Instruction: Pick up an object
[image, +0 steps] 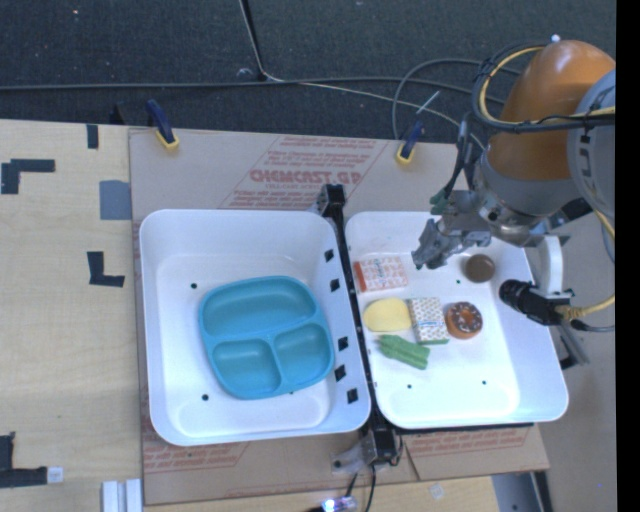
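plastic-looking play food lies in the right bin (520, 400), and the tool (432, 250) hovers above that bin's far part, just beyond the red-and-white packet (383, 272); whether it is open or shut i cannot tell, and nothing shows in its hold. nearest the tool, the packet looks light, flat and stiff, so its thin edges would be the place to pinch. past the packet sit a yellow piece (387, 315), a checked box (428, 319), a donut (464, 320) and green pods (404, 351), all probably light, smooth and apt to slip. a brown disc (479, 267) lies beside the tool.
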